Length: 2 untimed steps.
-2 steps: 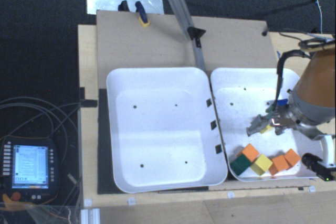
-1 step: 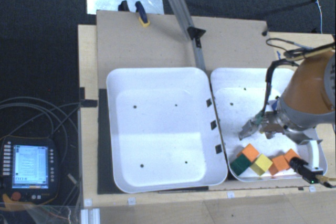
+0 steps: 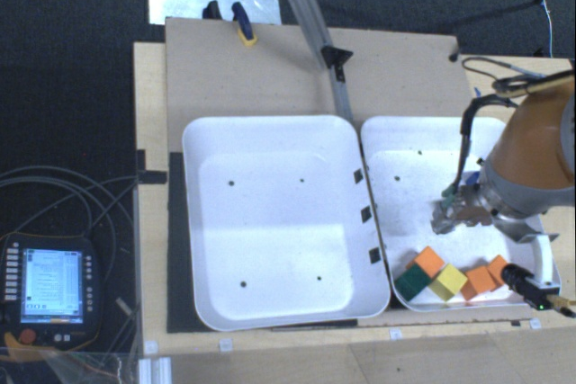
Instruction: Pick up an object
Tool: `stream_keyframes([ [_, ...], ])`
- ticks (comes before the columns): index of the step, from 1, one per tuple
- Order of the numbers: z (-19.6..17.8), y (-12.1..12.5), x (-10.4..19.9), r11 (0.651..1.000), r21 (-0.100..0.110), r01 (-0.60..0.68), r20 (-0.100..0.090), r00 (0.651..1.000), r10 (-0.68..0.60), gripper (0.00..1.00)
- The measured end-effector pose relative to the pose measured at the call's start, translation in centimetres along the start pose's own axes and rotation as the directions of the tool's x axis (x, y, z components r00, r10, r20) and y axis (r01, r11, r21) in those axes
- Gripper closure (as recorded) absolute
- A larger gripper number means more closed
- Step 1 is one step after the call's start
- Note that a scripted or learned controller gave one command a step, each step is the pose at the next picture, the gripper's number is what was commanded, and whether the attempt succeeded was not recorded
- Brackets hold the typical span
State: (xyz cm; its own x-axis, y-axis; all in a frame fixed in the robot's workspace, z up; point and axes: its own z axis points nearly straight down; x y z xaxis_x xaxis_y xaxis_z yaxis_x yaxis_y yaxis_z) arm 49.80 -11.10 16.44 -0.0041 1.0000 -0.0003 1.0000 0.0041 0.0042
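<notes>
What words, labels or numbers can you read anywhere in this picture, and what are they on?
No text can be read.
Teach pendant screen: lines of text show, too small and blurred to read.
Blocks, right bin, left bin and arm: no lettering visible.

Both bins are seen to be of smooth white plastic with a faint sheen. The bench is topped with matt, board-like brown material. The blocks look matt and painted. The arm's orange band is glossy.
</notes>
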Motion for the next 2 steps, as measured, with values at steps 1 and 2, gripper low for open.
stream_keyframes([
  [1, -6.3, 0.0, -0.5, 1.0, -0.005, 0.0, 0.002, 1.0, 0.0, 1.0],
  [2, -4.4, 0.1, -0.5, 1.0, 0.004, -0.002, 0.0, 1.0, 0.002, 1.0],
])
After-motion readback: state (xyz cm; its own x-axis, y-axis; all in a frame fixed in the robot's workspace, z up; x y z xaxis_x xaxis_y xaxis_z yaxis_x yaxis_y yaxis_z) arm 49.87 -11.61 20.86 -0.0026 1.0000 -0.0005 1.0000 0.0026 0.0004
